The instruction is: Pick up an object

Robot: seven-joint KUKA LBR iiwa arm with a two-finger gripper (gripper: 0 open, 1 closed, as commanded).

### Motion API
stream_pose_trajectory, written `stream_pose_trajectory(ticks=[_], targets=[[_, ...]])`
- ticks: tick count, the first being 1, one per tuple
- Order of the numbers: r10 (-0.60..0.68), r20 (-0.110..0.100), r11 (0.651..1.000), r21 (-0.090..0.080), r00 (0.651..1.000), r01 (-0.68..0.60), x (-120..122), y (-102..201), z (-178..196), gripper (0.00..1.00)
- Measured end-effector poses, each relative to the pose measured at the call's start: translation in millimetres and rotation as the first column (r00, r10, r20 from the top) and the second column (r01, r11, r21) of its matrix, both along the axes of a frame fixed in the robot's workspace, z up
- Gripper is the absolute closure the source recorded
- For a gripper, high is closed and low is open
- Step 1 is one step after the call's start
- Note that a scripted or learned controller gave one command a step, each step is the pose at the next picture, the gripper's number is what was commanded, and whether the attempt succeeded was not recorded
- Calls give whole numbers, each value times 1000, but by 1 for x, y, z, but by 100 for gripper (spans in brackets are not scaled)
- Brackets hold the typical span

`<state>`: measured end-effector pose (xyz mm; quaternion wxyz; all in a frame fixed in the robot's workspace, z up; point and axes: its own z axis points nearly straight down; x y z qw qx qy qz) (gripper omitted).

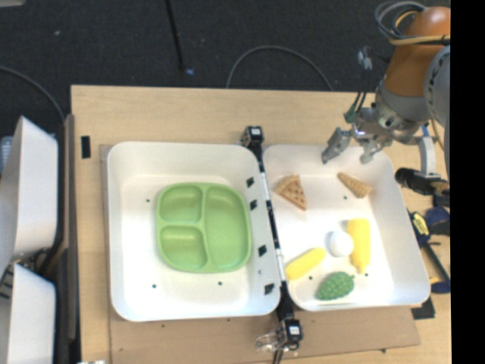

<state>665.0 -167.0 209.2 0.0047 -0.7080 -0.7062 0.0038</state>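
My gripper (pixel 350 149) hangs over the far edge of the right bin (pixel 409 279), fingers spread open with nothing between them. Just below it lies a tan cone-shaped piece (pixel 355 185). A waffle-patterned triangular wedge (pixel 292 191) sits to the left of that, near the divider. Lower in the same bin are a yellow corn cob (pixel 359 243), a white ball (pixel 339 243) touching it, a yellow oblong piece (pixel 305 264) and a green bumpy piece (pixel 335 286).
The left bin (pixel 125 287) holds a green divided plate (pixel 203 227). A black-clipped divider (pixel 265 226) separates the bins. Blue-handled tools (pixel 428 222) lie off the bench's right side. White boxes (pixel 30 188) stand at the far left.
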Motion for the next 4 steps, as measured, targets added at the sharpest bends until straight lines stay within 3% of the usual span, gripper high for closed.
stream_pose_trajectory(ticks=[1, 3, 4], targets=[[3, 14, 1000, -3, 1000, -3, 3, 0, 9, 0], [7, 9, 1000, -3, 1000, -7, 7, 2, -94, 0], [7, 12, 1000, -4, 1000, -7, 8, 1, -108, 0]])
